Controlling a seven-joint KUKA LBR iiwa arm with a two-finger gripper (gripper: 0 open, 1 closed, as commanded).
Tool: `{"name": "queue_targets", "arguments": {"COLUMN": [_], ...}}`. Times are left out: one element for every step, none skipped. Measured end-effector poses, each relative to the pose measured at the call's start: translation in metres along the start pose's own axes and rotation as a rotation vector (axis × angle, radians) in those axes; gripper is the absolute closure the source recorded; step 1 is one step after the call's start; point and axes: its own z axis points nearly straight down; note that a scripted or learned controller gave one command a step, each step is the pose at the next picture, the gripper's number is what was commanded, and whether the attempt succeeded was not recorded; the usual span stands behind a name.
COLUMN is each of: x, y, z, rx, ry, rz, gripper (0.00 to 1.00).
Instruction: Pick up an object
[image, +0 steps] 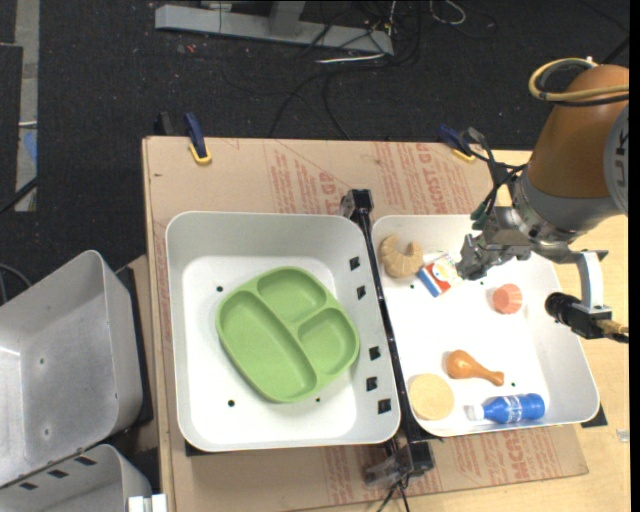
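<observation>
The right bin (560, 345) holds several small items. A tan croissant-like piece (400, 257) lies at its back left, beside a small white carton (434, 275) with blue and orange print. A pink cupcake-shaped toy (508, 298) sits mid-right, an orange chicken drumstick (472, 368) lies toward the front, a round tan cookie (432, 396) sits at the front left, and a blue bottle (508, 408) lies along the front wall. My gripper (474, 260) hangs over the back of the right bin, just right of the carton and left of the cupcake toy.
The left bin (200, 300) holds a green divided plate (288, 333). A black divider with clips (378, 330) runs between the bins. An empty grey tub (60, 360) stands off the bench at the left. A black fitting (575, 313) sticks over the right bin's right wall.
</observation>
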Motion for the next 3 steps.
{"name": "queue_targets", "arguments": {"x": [0.063, 0.111, 0.166], "y": [-0.011, -0.011, -0.023], "z": [0.002, -0.001, -0.007], "rx": [0.000, -0.002, -0.001], "ry": [0.000, 0.000, 0.001], "rz": [0.000, -0.001, -0.003], "gripper": [1.00, 1.00, 1.00]}}
